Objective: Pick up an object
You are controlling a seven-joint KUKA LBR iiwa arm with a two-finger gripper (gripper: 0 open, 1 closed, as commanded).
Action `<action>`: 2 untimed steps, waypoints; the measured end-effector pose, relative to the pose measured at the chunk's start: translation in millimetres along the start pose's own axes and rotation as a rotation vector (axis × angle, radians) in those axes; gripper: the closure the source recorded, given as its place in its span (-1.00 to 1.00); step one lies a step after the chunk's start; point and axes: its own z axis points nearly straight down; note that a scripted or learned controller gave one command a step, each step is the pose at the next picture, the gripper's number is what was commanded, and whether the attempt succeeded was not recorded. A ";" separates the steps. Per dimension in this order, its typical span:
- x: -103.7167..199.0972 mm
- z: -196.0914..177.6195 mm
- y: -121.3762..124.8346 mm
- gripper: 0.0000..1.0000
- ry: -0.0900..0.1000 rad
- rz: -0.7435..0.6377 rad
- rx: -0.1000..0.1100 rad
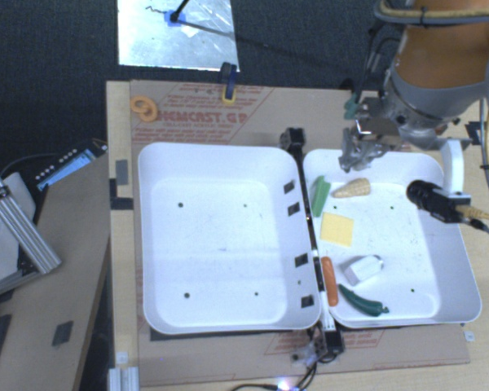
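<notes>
Dark carpet surrounds my bench, where a brown cardboard sheet (204, 116) carries two shallow white plastic bins side by side. From my seat, the grey arm with its orange band (452, 15) reaches in from the right, and its metal two-finger gripper (354, 163) hangs over the far edge of the right-hand bin (440, 259); I cannot tell from this angle whether it is parted or closed, and I see nothing in it. Just below and beside the gripper lies a tan corn-cob-shaped piece (351, 189), apart from it. Slightly left of the gripper and nearer me, a long green pod-shaped piece (319, 195) rests by the bin's left wall. Further toward me from the gripper sit a flat yellow square (337, 229), then a small white and grey block (363, 268), an orange carrot-shaped stick (329, 279) and a dark green pepper-shaped piece (363, 301). Well to the gripper's left is the left-hand bin (220, 235)
</notes>
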 end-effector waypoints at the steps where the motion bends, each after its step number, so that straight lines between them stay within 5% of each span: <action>1: -123.1 26.2 -16.9 1.00 -0.004 0.012 -0.016; 2: -108.0 -117.3 -8.3 1.00 -0.003 -0.005 -0.037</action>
